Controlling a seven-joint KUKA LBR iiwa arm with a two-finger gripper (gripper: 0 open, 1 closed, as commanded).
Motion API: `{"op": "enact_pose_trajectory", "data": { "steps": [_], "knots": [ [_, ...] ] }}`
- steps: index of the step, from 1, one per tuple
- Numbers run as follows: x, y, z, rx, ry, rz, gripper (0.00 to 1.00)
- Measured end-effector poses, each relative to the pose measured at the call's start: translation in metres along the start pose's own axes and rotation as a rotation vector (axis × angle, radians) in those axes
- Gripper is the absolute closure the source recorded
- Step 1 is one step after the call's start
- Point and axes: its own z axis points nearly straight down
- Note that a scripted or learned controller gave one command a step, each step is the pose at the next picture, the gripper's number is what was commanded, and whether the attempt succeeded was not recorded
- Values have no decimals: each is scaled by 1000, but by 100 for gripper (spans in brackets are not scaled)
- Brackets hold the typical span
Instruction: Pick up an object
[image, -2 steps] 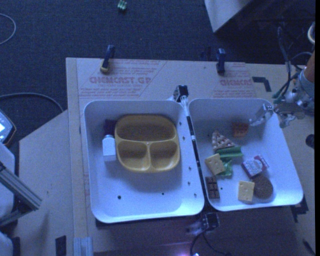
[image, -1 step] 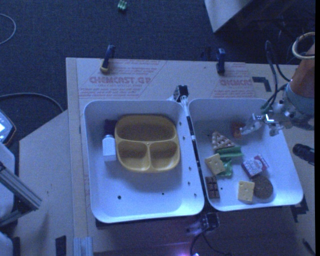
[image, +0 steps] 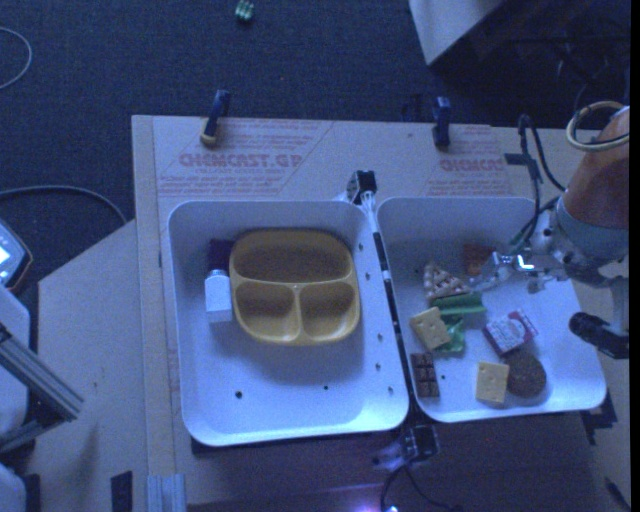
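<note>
Dim right bin; pincer low over toy food.

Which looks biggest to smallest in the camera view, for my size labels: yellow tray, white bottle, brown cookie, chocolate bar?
1. Yellow tray, by far.
2. White bottle and brown cookie: too alike to rank.
3. Chocolate bar, smallest.

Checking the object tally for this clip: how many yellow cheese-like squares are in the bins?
2, both in the right bin: one cheese square mid-left, another cheese square near the front beside the brown cookie. None seem hidden.
</note>
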Motion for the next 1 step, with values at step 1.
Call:
{"op": "enact_pose_trajectory", "data": {
  "steps": [1],
  "knots": [
    [1, -1, 43, -1, 0, -1, 0]
  ]
}}
